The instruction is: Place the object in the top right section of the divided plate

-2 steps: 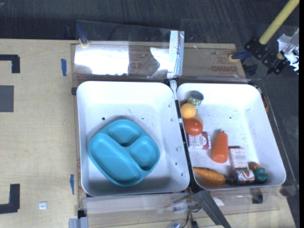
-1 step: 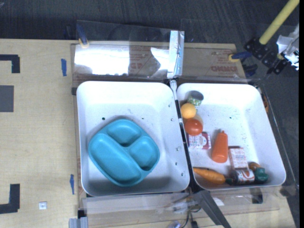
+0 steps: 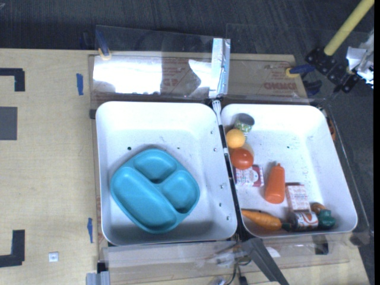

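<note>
My yellow pole (image 3: 356, 18) runs off the top right corner. The carton's (image 3: 296, 198) label is too small to read, and the dark item (image 3: 325, 220) (green-tipped?) beside it stays unidentifiable.

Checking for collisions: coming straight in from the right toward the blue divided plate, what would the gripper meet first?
Likely the right white bin at its outer rim; past it, the red-and-white packet. Height is unclear.

2 bins (image 3: 119, 123), 1 divided plate (image 3: 155, 189), ~9 toy foods (image 3: 274, 183).
</note>
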### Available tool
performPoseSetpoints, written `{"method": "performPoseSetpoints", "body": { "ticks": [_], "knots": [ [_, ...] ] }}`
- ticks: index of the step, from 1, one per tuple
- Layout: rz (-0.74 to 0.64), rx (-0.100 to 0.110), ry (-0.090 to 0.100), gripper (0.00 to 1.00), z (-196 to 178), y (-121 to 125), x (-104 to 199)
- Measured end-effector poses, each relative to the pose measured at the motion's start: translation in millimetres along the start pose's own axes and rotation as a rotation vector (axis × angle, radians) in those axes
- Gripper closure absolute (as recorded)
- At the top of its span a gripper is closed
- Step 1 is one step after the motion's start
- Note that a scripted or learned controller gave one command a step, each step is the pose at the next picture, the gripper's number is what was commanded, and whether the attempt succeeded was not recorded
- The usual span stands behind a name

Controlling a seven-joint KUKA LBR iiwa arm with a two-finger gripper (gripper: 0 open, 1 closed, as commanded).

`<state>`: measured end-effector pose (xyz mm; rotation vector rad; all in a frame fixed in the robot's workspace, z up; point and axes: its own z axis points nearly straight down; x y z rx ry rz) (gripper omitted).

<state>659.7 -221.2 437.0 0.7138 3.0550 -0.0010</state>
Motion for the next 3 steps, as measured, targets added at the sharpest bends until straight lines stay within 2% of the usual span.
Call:
{"method": "performPoseSetpoints", "body": {
  "ticks": [1, 2, 3],
  "knots": [
    [-0.174, 0.0, 0.0, 1.0, 0.1, -1.2, 2.7],
    [-0.116, -0.002, -0.004, 1.0, 0.2, -1.4, -2.0],
    [-0.185, -0.001, -0.002, 1.0, -0.1, 0.0, -0.6]
  ]
}}
